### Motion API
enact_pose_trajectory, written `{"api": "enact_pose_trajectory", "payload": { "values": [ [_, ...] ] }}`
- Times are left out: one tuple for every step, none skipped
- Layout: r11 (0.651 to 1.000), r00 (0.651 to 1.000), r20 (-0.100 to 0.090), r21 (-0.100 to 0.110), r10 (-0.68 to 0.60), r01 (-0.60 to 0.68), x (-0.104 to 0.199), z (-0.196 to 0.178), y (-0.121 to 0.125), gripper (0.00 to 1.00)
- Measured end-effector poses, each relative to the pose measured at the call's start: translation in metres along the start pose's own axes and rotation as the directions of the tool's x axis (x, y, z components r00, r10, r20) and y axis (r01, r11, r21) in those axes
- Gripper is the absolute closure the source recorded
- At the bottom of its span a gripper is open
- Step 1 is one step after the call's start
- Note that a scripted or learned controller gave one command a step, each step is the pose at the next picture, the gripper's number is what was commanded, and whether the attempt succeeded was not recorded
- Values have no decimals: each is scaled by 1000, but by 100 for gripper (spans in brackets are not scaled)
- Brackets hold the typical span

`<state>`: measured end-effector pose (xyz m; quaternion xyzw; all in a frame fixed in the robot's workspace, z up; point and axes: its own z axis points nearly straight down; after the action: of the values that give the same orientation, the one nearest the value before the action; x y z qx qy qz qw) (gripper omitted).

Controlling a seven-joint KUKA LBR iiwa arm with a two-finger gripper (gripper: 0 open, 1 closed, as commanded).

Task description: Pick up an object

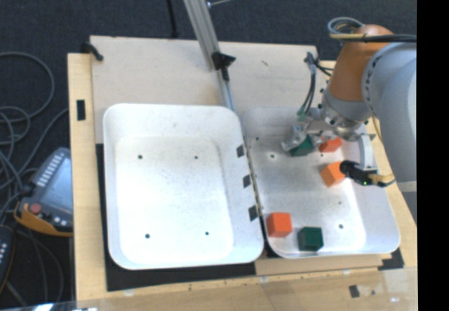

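- Overhead, the camera view looked down at a slant on a pale worktop [161, 71] that carried two shallow white bins side by side.
- The left bin [175, 187] showed its bare white floor with a few small dark dots.
- The right bin [379, 232] held the loose pieces and the arm's working end.
- The grey arm [400, 92], with its orange band [351, 67] above the wrist, reached in from the right and hung over the far part of the right bin.
- The hand [303, 144] sat low over the far-left part of that bin's floor, and something green showed at its tip; whether that green was a held piece or part of the hand could not be told, nor could the spread of the hand.
- An orange block [331, 144] lay just beside the hand, partly hidden by the wrist.
- A second orange block [332, 174] lay nearer the bin's right side, close to a dark fitting on the arm.
- A third orange block [280, 224] stood near the bin's front-left corner, with a dark green block [309, 238] just beside it on the right.
- A slanted metal post [200, 11] rose from the worktop behind the bins.
- A handheld pendant [49, 190] lay off the worktop's left edge among cables.
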<state>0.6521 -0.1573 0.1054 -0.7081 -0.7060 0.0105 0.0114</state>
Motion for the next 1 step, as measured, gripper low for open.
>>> {"api": "enact_pose_trajectory", "payload": {
  "values": [
    [999,1000,0,-40,-11,11,88,-96,-21,100]
  ]
}}
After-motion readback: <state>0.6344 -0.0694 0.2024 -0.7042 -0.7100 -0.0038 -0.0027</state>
